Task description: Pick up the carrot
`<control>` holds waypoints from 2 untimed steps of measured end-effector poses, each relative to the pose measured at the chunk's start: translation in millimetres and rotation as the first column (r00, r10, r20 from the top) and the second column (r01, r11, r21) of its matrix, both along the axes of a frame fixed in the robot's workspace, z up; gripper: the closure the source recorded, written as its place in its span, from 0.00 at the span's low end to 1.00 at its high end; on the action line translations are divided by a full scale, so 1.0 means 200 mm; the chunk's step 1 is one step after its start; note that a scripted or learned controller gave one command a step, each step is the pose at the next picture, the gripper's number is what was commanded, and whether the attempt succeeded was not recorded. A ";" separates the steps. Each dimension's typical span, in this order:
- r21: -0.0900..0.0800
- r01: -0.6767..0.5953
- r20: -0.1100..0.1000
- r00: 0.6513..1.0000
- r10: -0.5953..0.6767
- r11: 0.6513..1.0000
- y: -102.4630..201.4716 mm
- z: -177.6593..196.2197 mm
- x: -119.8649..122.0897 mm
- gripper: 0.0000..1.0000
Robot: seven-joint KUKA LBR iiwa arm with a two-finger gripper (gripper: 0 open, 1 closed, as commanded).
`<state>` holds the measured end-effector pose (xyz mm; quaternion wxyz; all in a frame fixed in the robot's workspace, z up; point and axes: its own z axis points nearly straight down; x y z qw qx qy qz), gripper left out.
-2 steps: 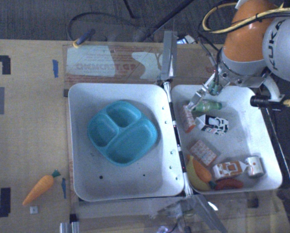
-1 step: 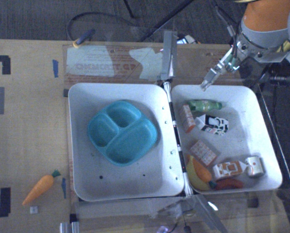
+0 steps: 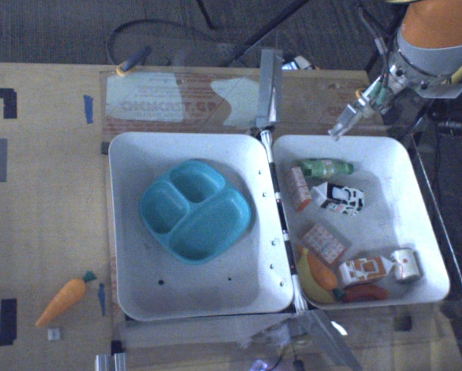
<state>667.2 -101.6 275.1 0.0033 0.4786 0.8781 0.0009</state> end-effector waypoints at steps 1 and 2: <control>-0.003 -0.244 0.002 0.970 0.244 0.970 -0.33 0.18 0.00 0.00; -0.003 -0.261 -0.002 0.965 0.261 0.965 -0.62 0.26 -0.17 0.00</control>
